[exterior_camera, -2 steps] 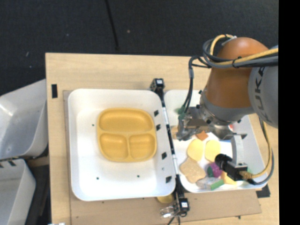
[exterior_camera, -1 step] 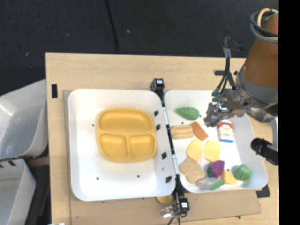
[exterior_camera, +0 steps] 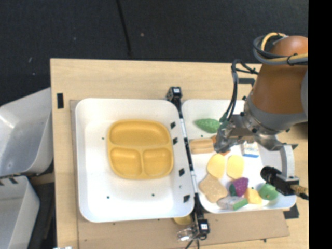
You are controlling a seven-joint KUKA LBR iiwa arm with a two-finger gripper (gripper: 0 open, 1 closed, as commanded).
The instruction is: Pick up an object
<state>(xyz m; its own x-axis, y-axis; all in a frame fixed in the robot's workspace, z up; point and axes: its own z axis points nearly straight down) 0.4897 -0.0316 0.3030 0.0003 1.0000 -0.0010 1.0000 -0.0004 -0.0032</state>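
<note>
**Arm Hovering Over the Right Bin of Toy Food**

Over the right bin (exterior_camera: 207,113), the grey and orange arm (exterior_camera: 277,82) is reaching in from the right edge of the view, with its gripper (exterior_camera: 222,141) hanging low above the bin's middle. Its dark fingers are pointing down beside a tan, bread-like stick (exterior_camera: 201,146); whether they are spread or closed cannot be told from this angle, and nothing is showing between them.

Within the right bin, several small toy foods are lying:
- 1 green leaf-shaped piece (exterior_camera: 207,124) near the far side, apart from the gripper;
- 2 yellow rounded pieces (exterior_camera: 225,166) lying side by side just below the gripper;
- 1 tan toast-like slice (exterior_camera: 211,188) toward the near-left corner;
- 1 purple grape cluster (exterior_camera: 239,185) touching a small green piece (exterior_camera: 240,204) and a yellow piece (exterior_camera: 254,196);
- 1 green rounded item (exterior_camera: 268,192) at the near-right, partly covered by a black part of the arm.

Beside it, the left bin (exterior_camera: 88,154) is bearing 1 yellow tray (exterior_camera: 140,148) with 3 compartments, sitting near its centre. Both bins are resting on a light wooden bench (exterior_camera: 129,77).
</note>
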